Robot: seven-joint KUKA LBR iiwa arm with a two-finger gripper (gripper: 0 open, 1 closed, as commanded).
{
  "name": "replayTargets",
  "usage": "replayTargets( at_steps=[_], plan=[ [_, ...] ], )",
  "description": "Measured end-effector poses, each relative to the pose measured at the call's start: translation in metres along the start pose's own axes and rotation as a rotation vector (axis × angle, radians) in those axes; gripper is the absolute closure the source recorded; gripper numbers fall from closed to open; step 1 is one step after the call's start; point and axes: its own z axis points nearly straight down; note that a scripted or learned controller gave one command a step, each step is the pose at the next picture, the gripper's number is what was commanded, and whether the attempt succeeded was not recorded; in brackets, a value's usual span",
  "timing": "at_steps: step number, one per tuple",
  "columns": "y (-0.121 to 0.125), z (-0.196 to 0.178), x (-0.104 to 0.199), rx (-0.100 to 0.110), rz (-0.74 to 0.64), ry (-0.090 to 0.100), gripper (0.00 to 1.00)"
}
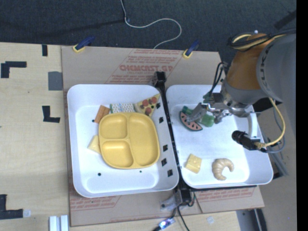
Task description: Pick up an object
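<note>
Gripper (202, 113) sits low over watermelon slice (190, 121), prob. to grab it; finger gap can't tell. Cheese (193, 163), croissant (223, 168) lie below the slice.

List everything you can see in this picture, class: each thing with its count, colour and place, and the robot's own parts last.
Bins: 2, white, side by side on the bench.
Divided plate: 1, yellow, left bin, middle.
Pizza slice: 1, tan with toppings, left bin, far edge by the plate.
Watermelon slice: 1, red and green, right bin, far part.
Cheese wedge: 1, pale yellow, right bin, near part.
Croissant: 1, beige, right bin, beside the cheese.
Cable: 1, white, dark floor beyond the bench.
Arm: 1, grey and orange, right.
Gripper: 1, over the watermelon slice.
</note>
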Motion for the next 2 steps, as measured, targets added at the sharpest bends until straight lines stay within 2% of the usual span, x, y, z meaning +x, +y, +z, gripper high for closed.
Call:
replayTargets(
  at_steps=[1,2],
  plan=[
    [0.008,0.054,0.004,0.000,-0.001,0.000,0.00],
    [0.008,0.067,0.005,-0.004,-0.001,-0.001,0.00]
  ],
)
